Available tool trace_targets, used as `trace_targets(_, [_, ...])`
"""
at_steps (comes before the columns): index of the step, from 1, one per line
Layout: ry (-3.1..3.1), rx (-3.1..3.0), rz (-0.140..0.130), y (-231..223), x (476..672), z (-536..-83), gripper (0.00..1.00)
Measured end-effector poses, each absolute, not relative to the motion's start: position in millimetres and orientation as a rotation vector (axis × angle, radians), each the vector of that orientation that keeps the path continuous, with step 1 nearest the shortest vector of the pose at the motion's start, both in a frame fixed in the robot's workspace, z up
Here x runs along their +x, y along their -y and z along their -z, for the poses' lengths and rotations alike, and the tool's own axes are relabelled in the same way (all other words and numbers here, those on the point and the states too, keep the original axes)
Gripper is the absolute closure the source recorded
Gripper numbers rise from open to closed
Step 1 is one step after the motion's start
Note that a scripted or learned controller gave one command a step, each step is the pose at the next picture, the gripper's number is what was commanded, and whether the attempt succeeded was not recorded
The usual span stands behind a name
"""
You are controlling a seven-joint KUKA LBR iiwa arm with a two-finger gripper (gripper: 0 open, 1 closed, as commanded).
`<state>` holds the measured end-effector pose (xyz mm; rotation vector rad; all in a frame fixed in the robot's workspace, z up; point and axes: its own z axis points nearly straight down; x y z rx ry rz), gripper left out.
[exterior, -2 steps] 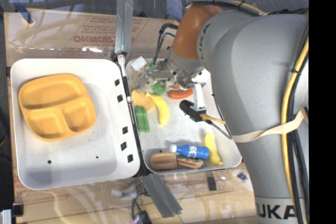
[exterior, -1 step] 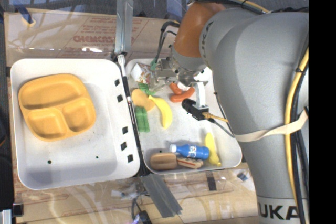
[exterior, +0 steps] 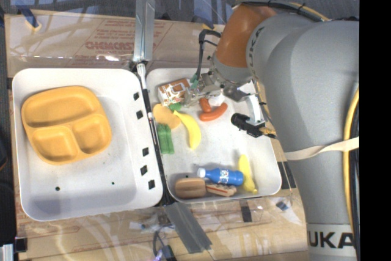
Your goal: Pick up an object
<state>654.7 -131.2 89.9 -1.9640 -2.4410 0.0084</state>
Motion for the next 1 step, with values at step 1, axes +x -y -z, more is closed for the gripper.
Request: trace_targets(1, [2.132,-2.300,-0.005,149.1,624.5,-91.0,1.00])
